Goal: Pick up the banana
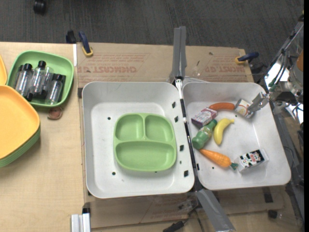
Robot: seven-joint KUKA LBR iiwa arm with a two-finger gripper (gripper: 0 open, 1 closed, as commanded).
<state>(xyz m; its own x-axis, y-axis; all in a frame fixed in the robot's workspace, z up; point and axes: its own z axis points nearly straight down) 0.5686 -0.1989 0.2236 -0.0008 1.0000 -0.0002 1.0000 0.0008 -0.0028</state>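
Two white bins side by side. Left bin [96,105] holds one green divided plate [145,142] with three compartments, sitting roughly centered, bare white floor all round it. Right bin [277,144] holds six items: one banana [221,129], one carrot [216,158], one green bottle-shaped item [203,136], one purple-and-white carton [204,116], one orange-red sausage-like piece [221,106], one black-and-white milk carton [251,159].

Banana lies mid-bin, tilted, upper tip pointing toward the gripper side, lower end just beside the green bottle item. Carrot lies below it, apart. Sausage piece above it, near but not touching. Purple carton touches or nearly touches the green item's top; cannot tell which. Milk carton sits low right, well apart from the banana.

Gripper [251,108] sits in the upper right of the right bin, near the right wall, arm coming in over the rim. A small whitish-silver object [242,107] is at the fingertips; cannot tell whether the fingers are open or closed on it. Gripper is up and right of the banana, not touching it.

Open floor: right of the banana up to the right wall, and the bin's bottom left corner.

Off-bin, left bench: one green tray [19,62] with about four small bottles [38,81], one stack of orange plates [17,124]. Two clamps [86,45] at the cardboard's top edge.
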